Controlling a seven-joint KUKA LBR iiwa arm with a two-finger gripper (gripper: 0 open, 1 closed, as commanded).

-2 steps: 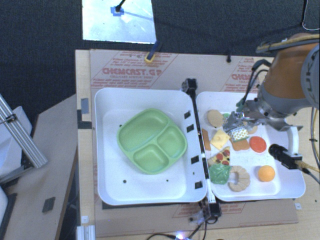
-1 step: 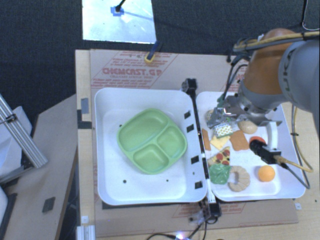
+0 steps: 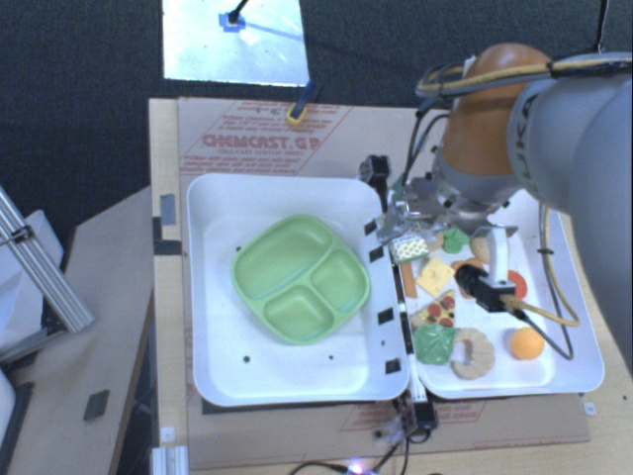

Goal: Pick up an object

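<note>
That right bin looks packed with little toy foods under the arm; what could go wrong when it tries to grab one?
The pieces lie close together: the yellow cheese wedge, the pizza slice and the green leafy piece nearly touch, so the gripper might nudge or catch two at once. The gripper also hangs close to the divider between the bins, so it might bump that wall. The orange ball looks round and could roll away if pinched off-centre.

cardboard sheet (image 3: 257, 139) | red print "CHEMCAST.G P" | smaller lines unreadable
</note>
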